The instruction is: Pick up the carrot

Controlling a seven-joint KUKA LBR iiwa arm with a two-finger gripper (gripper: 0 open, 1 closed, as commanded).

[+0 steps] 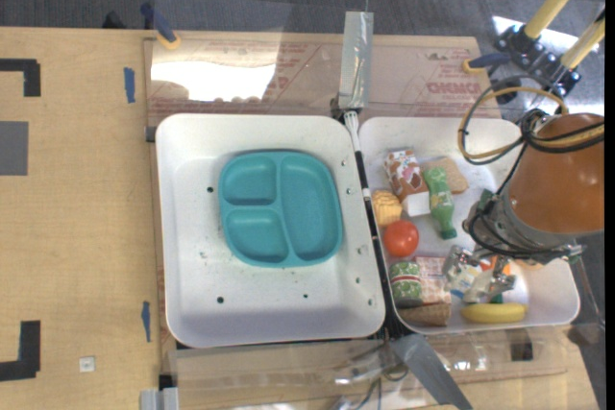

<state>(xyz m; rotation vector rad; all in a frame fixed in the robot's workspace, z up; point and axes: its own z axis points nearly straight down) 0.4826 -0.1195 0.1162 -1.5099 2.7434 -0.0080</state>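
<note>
Starting on the left, the left bin (183,235) just has a teal divided plate (281,206) sitting flat in the middle, probably parked there as a drop-off spot, though that's my guess.

Moving over the divider, the right bin (562,298) is where all the toy food is crammed. There's a tomato (402,237), a green bottle (441,202), a small carton (405,172), a bit of corn (386,205), a packet of something (419,281) and a banana (494,311) lying along the near wall. Everything's bunched together, so it's a tight pick.

The gripper (478,270) is down low in that pile, just above the banana, with the arm's orange band (562,178) hanging over it. I honestly can't tell how wide it's spread or whether it has anything. There's a small orange bit (496,264) right at the tool that might be the carrot, touching or just beside it, but it's too small to be sure.
</note>
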